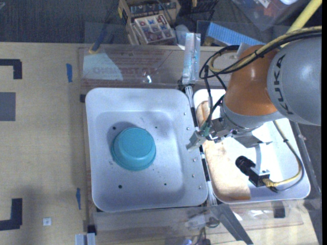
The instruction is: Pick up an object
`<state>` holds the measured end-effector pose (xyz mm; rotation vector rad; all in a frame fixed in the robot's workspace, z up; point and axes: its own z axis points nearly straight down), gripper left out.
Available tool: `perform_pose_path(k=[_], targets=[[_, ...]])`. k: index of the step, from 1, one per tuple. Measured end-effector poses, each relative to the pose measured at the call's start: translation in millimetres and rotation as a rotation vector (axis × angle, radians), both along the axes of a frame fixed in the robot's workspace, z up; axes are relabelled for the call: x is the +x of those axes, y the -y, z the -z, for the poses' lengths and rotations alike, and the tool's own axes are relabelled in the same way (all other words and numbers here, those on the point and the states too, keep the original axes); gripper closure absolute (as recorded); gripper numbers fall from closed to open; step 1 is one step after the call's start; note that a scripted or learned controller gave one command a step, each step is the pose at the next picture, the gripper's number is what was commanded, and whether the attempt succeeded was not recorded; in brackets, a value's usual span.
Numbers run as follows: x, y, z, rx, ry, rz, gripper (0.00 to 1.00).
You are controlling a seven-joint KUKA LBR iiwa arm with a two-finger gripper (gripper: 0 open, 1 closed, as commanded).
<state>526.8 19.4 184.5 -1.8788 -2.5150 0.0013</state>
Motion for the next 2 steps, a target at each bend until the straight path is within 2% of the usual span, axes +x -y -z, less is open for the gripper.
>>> perform_pose_path(k=[1, 2], targets=[[34, 36, 0, -0.002, 0.005, -0.012, 0.00], [66, 77, -1, -0.002, 0.006, 0.104, 0.00]])
